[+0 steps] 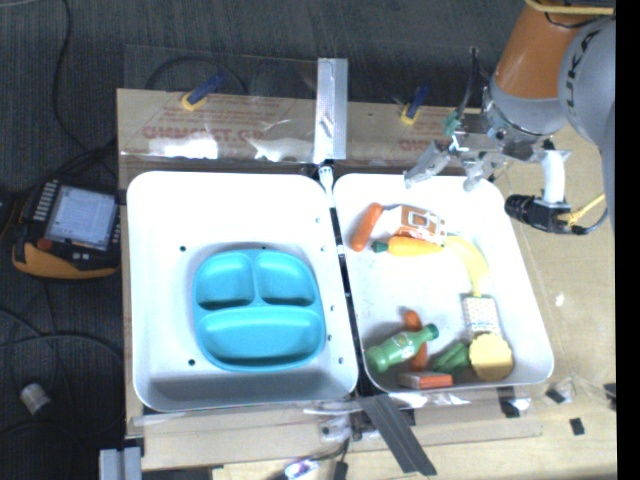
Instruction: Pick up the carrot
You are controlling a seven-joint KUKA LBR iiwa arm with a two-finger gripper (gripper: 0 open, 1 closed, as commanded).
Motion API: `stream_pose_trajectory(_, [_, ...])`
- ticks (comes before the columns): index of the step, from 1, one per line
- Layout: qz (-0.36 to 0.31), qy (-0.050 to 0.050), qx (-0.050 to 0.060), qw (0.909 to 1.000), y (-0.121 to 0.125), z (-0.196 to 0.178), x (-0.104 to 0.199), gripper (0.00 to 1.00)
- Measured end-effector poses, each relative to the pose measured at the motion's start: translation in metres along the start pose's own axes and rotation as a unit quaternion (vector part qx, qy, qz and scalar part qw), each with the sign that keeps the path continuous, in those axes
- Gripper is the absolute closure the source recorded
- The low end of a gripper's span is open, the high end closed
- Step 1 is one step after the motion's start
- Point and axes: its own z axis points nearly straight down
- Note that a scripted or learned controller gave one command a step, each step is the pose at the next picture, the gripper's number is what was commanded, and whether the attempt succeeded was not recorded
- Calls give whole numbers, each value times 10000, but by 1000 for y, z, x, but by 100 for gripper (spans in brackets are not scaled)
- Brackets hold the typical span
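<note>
An orange tapered piece that I take for the carrot (366, 222) lies at the far left of the right bin (520, 268), against the divider. Just right of it lies a yellow-orange piece with a green tip (411, 247). My gripper (450, 170) hangs over the right bin's far rim, right of and behind the carrot. Its two fingers (423, 168) are spread open with nothing between them.
The right bin also holds a small printed carton (424, 222), a banana (470, 258), a green bottle (400, 346), a yellow block (490, 356) and several small items along the near wall. A blue divided tray (260, 308) sits in the left bin (160, 268).
</note>
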Motion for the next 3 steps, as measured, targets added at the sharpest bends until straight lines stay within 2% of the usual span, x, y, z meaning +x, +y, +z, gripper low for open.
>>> stream_pose_trajectory(1, [-355, -44, -119, 9993, -17, 121, 10, 0])
stream_pose_trajectory(2, [-740, -100, -246, 9969, -24, 133, 3, 0])
stream_pose_trajectory(3, [-1807, -101, -283, 9831, -54, 134, -23, 0])
